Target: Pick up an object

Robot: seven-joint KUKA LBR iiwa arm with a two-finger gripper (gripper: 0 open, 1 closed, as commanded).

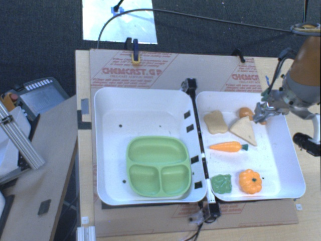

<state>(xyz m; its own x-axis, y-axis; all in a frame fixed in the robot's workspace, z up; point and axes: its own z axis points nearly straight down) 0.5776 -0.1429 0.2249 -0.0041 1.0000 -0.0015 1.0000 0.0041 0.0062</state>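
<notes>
Grey arm [306,79] angled down-left, tool [261,115] over wedge [245,131]

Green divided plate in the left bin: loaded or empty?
Empty. All three compartments of the green plate show bare green; the food items lie in the right bin.

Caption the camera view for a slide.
Claw over the right bin, beside the cheese wedge; green tray in the left bin.
</notes>
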